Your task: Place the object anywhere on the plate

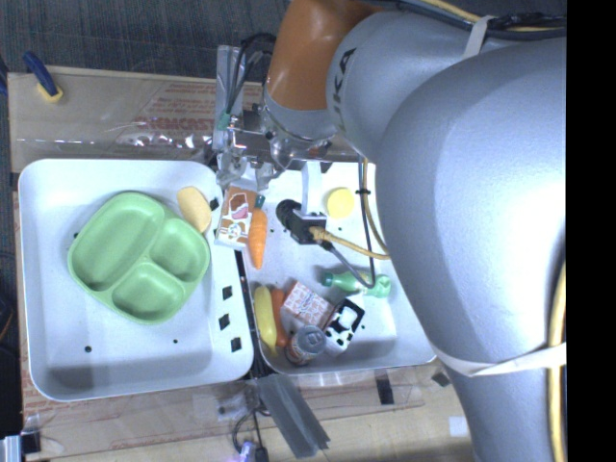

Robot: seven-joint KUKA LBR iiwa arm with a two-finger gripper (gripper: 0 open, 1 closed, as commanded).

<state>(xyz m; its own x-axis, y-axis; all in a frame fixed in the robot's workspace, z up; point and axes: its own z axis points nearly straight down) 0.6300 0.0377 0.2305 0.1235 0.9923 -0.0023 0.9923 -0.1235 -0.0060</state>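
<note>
We see the end effector (pixel 241 166), grip state unclear, above the carton (pixel 236 218); plate (pixel 140 255) lies lower left.

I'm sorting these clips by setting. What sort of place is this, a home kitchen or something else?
Most likely a robotics lab bench, not a kitchen: two shallow white bins sit on a wooden bench, a big grey arm reaches over them, and the food, such as the carrot, looks like toys beside a green plate.
</note>
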